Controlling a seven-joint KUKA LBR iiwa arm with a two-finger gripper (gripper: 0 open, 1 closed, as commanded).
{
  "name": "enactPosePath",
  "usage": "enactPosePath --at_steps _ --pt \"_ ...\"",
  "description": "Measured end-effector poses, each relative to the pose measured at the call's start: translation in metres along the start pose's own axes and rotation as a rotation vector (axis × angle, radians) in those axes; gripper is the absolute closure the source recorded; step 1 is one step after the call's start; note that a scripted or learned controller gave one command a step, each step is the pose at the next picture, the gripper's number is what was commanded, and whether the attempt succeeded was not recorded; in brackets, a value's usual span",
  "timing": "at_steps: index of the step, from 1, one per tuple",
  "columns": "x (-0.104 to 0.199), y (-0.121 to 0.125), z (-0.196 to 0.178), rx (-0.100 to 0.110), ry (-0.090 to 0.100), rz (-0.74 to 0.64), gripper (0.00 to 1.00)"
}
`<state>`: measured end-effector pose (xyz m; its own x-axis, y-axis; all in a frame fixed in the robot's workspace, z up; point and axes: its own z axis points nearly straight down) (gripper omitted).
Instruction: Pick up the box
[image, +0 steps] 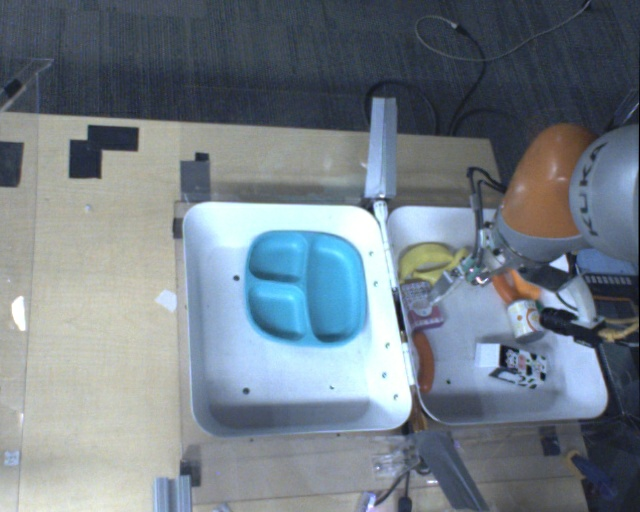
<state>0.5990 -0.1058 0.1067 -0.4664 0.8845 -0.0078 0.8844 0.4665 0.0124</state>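
The box (515, 363), small and white with dark printed markings, lies flat on the floor of the right bin (470, 400), toward that bin's front right corner. It is untouched, with bare bin floor all around it. Just behind it stands a small white bottle with an orange cap (521, 318), and further back an orange piece (520, 286) lies against the arm's underside.

The gripper (447, 283) is low over the middle of the right bin, well apart from the box, pointing toward the bin's left wall. Its state cannot be told from this view. Just beyond it, a banana (428, 260) lies near the bin's back left corner. A packet with purple printing (422, 305) sits against the left wall, and an orange-red sausage-shaped item (424, 362) lies along the same wall nearer the front.

The left bin (215, 390) carries a blue divided tray (306, 286) near its centre. The arm (560, 195) enters over the right bin's back right corner.
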Motion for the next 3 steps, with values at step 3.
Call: enactPosePath --at_steps 3 --pt "0.041 -0.071 -0.040 0.006 0.005 -0.047 1.00"
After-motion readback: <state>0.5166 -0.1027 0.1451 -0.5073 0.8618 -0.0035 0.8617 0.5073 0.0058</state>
